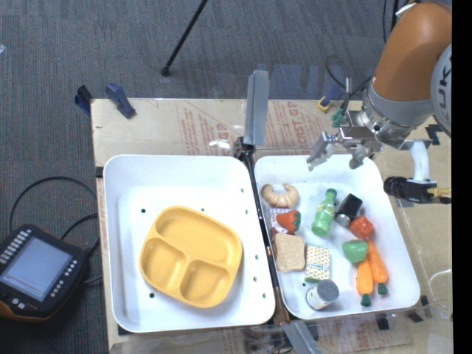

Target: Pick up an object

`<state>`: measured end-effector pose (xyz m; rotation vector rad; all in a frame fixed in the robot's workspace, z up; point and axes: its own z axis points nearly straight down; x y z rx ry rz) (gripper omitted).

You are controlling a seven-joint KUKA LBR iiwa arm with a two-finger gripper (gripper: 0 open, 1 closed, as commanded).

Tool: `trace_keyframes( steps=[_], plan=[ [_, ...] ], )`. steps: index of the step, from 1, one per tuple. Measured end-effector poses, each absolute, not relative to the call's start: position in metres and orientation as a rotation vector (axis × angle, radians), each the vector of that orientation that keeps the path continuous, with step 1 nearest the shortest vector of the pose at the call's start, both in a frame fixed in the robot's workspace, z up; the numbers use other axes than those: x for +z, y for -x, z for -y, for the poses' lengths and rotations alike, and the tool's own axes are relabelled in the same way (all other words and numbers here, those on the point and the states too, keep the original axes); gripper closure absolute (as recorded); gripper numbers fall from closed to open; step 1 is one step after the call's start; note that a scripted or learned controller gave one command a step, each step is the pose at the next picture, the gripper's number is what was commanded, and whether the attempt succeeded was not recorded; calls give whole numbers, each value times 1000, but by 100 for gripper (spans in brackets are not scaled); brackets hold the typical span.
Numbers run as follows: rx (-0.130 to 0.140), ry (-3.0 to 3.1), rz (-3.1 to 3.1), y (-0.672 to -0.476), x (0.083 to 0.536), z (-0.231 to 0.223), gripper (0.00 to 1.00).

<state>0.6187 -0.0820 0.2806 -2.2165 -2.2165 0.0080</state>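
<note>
The claw (pixel 338 155) is hanging open, gripping nothing, above the bottle (pixel 324 213): likely light, rigid, slippery; grasp mid-body.

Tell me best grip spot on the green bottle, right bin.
Take the green bottle across its body, below the narrower cap end, coming from above. It lies nearly flat, long axis running up-down in view, so close the claw across its width. The black can crowds its right side.
</note>
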Motion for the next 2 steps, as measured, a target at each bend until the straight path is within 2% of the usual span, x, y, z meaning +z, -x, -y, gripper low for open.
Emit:
trace_keyframes(
  steps=[1, 2],
  plan=[
    [19, 2242, 2176, -563, 120, 125, 0],
    [8, 2208, 2222, -588, 82, 125, 0]
  ],
)
